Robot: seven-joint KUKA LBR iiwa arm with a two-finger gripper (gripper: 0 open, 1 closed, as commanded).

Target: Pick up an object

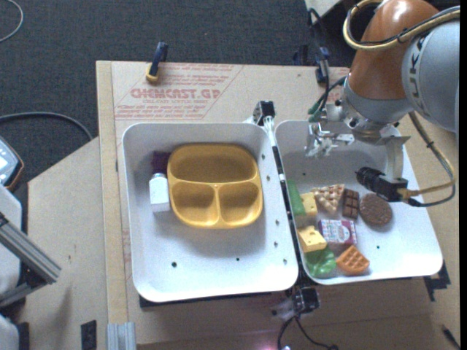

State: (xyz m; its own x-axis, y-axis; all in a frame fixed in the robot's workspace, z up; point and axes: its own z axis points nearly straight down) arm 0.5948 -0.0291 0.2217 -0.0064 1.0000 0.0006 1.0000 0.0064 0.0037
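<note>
The right bin (408, 246) holds several toy foods near its front left. Among them are a round brown cookie (375, 211), a chocolate bar (351, 203), a tan cracker (330, 195), two yellow cheese pieces (314, 238), a pink and white packet (338, 232), an orange waffle (353, 261) and a green piece (322, 265). My gripper (322, 141) hangs over the far left part of this bin, behind the pile and apart from it. I see nothing held in it.
The left bin (146, 261) carries a yellow divided plate (214, 184), with a small white bottle (159, 192) and a dark purple item (160, 159) at its left. A black fitting with a cable (378, 181) hangs from the arm above the cookie. A clamp (265, 112) sits between the bins.
</note>
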